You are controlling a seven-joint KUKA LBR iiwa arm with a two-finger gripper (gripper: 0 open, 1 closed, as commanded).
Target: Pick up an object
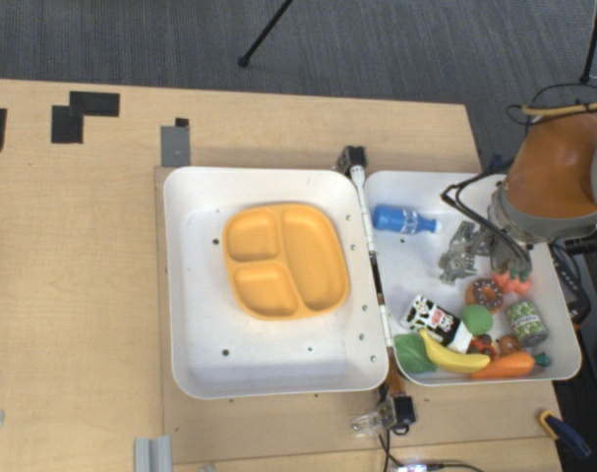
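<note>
Bench of pale wood, seen from above at a slant, carries two shallow white bins side by side. In the left white bin I see an orange plastic plate with three compartments, lying flat near the middle. The right white bin holds the small objects. A blue plastic bottle with a white label lies on its side near the bin's far left corner, well apart from the rest. Along the near edge sits a cluster: a black-and-white patterned carton, a yellow toy banana, a green leaf-shaped piece, an orange toy carrot, a round green ball, a chocolate-frosted toy doughnut and a small green can.

My grey arm with its orange band reaches in from the right above this bin. The metal two-finger gripper hangs over bare bin floor, between the bottle and the doughnut, just beside the doughnut. Its fingers stand spread and released, with nothing between them.
</note>
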